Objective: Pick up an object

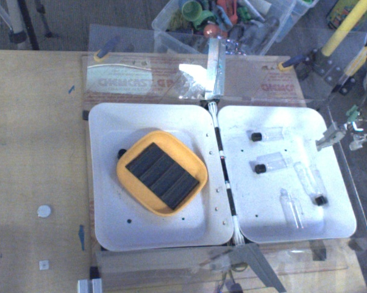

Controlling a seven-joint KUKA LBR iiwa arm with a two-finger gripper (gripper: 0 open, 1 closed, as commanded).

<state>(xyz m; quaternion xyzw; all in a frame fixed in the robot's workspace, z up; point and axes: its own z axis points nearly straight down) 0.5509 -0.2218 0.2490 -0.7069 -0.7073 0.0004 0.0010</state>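
On the bench (31, 133) we see the left bin (104, 224) bearing a yellow tray (135, 195) with a dark ribbed insert (162, 174) at its centre. In the right bin (336, 224), four clear vials with black caps (269, 163) lie scattered. At three o'clock the gripper (345, 132) sits beside the bin's rim; we cannot tell how its jaws stand.

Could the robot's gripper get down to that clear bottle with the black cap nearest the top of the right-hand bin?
Probably yes. The clear bottle lies flat and apart from the other bottles, with nothing over it, and the gripper sits at that bin's right rim.
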